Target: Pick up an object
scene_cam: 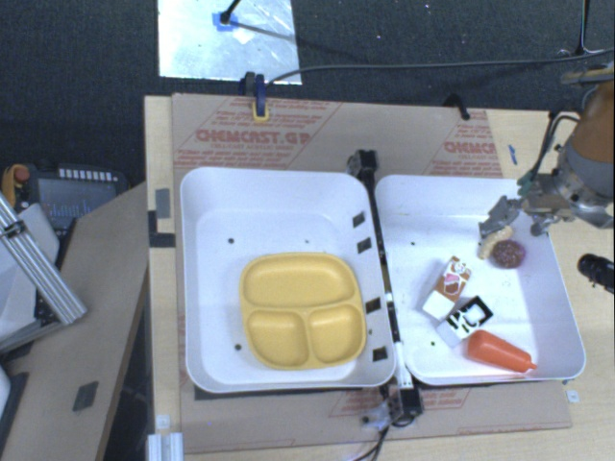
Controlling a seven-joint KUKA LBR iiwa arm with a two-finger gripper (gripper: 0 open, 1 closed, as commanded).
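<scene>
White bins, two, sit side by side on the table [163,286]. One yellow divided tray [303,308] lies in the left bin [207,209], with bare floor along its far edge. The right bin [423,209] holds four things near its right and near edges: a round reddish piece [508,254], a small carton [454,279], a black-and-white block [465,318], an orange carrot [499,351]. The gripper [519,221] hangs over the right edge, fingers apart, clasping nothing.

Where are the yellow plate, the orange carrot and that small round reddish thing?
yellow plate [303,307]: camera view, on its central ridge.
orange carrot [498,351]: camera view, middle of its body.
round reddish thing [507,253]: camera view, its centre.
</scene>
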